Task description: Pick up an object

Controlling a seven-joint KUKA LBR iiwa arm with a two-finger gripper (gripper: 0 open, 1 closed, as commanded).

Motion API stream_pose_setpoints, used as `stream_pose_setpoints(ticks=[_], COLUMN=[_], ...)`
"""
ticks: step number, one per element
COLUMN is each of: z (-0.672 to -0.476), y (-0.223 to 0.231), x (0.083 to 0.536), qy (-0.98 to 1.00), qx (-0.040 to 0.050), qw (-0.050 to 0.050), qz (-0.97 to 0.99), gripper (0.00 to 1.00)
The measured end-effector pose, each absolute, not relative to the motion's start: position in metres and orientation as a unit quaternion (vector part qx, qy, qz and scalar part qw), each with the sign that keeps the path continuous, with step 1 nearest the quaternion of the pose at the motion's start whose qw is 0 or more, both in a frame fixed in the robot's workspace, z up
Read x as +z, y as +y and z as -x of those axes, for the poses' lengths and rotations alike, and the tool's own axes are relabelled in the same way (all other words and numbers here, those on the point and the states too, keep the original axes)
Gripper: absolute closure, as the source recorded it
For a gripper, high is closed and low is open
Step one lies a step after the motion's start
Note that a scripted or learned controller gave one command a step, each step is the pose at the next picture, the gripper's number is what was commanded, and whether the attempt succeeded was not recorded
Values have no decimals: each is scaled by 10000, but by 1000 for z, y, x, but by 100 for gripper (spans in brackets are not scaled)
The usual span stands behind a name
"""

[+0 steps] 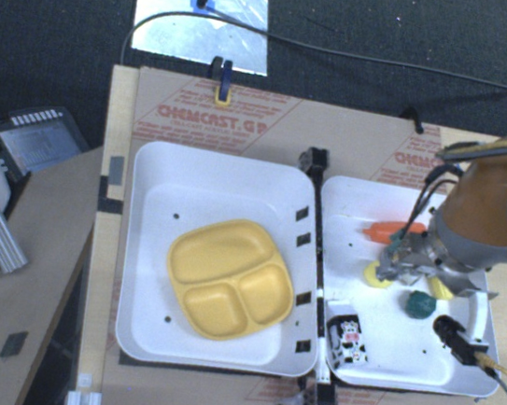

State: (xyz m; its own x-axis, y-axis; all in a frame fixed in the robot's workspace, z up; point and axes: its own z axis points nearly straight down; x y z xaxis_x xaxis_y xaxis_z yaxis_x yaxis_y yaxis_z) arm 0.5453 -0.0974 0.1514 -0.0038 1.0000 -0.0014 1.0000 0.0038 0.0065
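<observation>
My gripper [399, 266] hangs low over the middle of the right bin [371, 365], reaching in from the right. A small yellow object [375, 275] lies right at its tip on the left side; whether the two touch is hidden. Just behind the gripper lies an orange carrot-like piece [382, 231]. A teal ball [420, 305] rests to the gripper's front right, with another yellow piece [439, 290] beside it, partly under the wrist.
The left bin [137, 321] holds a yellow three-compartment plate [228, 276]. A small black-and-white item [347, 339] sits in the right bin's front left corner. A black divider rail [315, 253] runs between the bins.
</observation>
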Motion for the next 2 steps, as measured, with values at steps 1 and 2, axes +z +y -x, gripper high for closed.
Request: stream_pose_setpoints(ticks=[1,2], z=[-541,-543], y=[-100,-100], x=[197,229], qy=[7083,7084], qx=[16,16], qw=[23,22], qz=[-7059,-7058], gripper=[100,100])
